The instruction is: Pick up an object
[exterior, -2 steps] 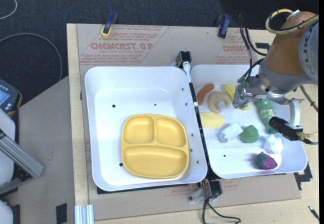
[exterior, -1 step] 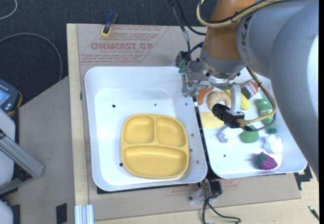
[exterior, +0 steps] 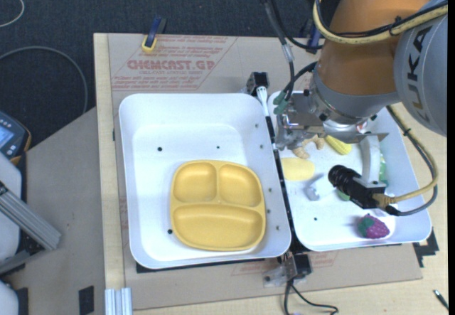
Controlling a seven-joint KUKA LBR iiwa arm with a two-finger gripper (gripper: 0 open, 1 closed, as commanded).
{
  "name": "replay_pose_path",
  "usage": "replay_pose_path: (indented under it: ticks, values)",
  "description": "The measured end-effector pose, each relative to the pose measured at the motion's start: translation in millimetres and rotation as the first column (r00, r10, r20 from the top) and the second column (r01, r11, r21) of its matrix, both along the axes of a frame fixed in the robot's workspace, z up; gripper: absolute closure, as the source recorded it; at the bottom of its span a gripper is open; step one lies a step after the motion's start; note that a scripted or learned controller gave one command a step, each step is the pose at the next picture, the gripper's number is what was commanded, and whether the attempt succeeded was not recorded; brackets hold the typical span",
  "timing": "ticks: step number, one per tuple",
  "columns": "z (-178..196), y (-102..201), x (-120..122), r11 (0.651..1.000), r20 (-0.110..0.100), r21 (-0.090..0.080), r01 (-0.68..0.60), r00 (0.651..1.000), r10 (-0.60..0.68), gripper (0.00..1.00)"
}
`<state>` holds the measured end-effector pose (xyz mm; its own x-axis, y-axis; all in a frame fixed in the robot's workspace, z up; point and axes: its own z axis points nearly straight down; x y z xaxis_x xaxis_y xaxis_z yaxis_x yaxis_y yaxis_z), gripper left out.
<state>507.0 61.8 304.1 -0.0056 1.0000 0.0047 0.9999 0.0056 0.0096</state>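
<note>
At the right bin's [exterior: 405, 225] far-left corner, my claw [exterior: 302, 137] is low over yellow pieces [exterior: 298, 168]; grip state unclear, nothing visibly lifted.

The arm [exterior: 419, 65] is grey, with large dark letters, seemingly "KU", on its shell at the frame's right side, and a broad, glossy orange band [exterior: 373, 4] rounds the segment above the wrist. A yellow-and-black cable loops over the top of the orange band, and a thin black cable runs down beside it. Below sits a grey collar, then the metallic end effector [exterior: 302, 132], its finer parts too cluttered to make out.
</note>
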Motion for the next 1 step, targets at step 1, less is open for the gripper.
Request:
replay_pose_path:
  ticks: [1]
  values:
    - [147.1, 20.4, -27.7, 1.0, 0.009, 0.001, -0.001, 1.0, 0.001, 1.0]
